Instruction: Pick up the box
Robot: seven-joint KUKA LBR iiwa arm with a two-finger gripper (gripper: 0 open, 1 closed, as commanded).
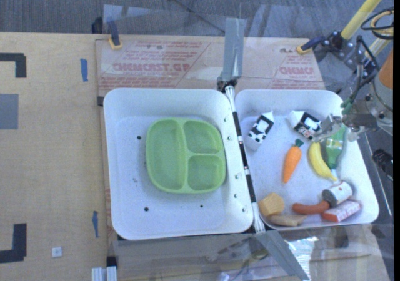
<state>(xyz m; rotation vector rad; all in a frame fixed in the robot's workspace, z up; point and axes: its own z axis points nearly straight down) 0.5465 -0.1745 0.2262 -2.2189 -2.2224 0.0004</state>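
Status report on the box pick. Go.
Gripper above right bin's far right edge, holding nothing seen. Box lies untouched at near right corner. Can touching it, sausage alongside.

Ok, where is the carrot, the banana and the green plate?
carrot point(291, 162): camera view, middle of its orange body.
banana point(319, 160): camera view, middle of its yellow curve.
green plate point(185, 155): camera view, ridge where its three compartments meet.

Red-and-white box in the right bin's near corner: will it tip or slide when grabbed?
The red-and-white box lies flat and low, so it probably won't tip. It sits close to the rim of the right bin, so a push would likely wedge it there. The round can beside it may roll if nudged.
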